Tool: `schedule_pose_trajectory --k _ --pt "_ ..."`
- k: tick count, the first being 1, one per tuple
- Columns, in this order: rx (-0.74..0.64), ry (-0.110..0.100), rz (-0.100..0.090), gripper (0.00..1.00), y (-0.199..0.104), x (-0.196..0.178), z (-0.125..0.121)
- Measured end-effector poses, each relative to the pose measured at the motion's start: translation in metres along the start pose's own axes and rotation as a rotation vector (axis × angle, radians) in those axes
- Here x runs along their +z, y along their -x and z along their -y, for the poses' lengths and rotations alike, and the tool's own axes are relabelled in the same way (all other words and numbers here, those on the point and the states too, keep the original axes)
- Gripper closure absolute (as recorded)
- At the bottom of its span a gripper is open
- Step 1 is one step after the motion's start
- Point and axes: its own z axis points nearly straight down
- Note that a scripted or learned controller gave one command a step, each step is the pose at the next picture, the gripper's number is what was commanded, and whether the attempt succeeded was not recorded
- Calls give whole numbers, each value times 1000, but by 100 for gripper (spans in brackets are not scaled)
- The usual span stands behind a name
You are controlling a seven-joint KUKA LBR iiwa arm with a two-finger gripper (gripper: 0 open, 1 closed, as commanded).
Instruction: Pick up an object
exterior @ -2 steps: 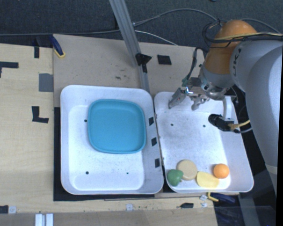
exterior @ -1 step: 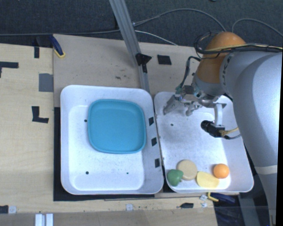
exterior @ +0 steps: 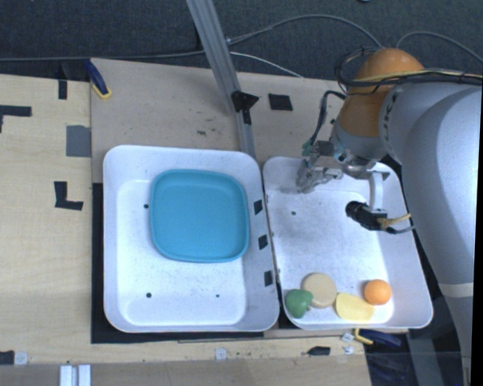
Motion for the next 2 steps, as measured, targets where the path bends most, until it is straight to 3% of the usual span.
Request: schedule_pose_trajectory --k 2 --pt "0 4 0 100 5 -121 -7"
